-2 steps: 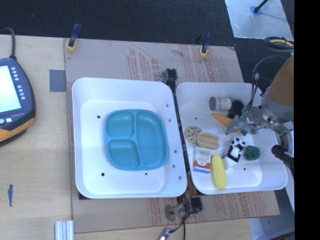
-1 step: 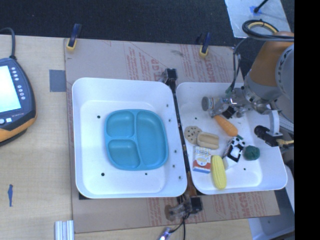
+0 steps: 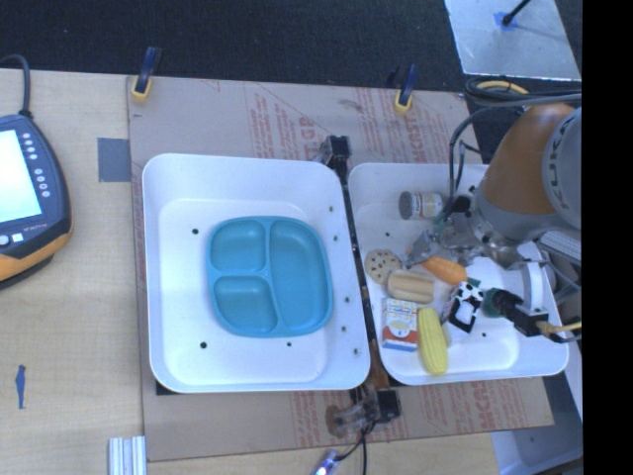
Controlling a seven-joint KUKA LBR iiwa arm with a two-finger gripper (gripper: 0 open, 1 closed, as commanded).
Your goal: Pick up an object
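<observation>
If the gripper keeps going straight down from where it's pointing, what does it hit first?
Likely the orange carrot, just below the gripper in the right white bin; the tan bread roll lies beside it. Depth is unclear.

Blue divided plate [image 3: 269,275] in left bin [image 3: 168,354]; corn cob [image 3: 431,340], carton [image 3: 400,325] in right bin [image 3: 495,362].

the arm [image 3: 534,171] is a thick, rounded grey casing with a broad orange band [image 3: 519,161] bulging like a dome above the wrist. black cables [image 3: 461,151] loop along its left side. below the band sits a grey metal wrist block [image 3: 495,228] with small dark fittings. the gripper [image 3: 435,245] is a cluster of grey and black metal parts.
</observation>
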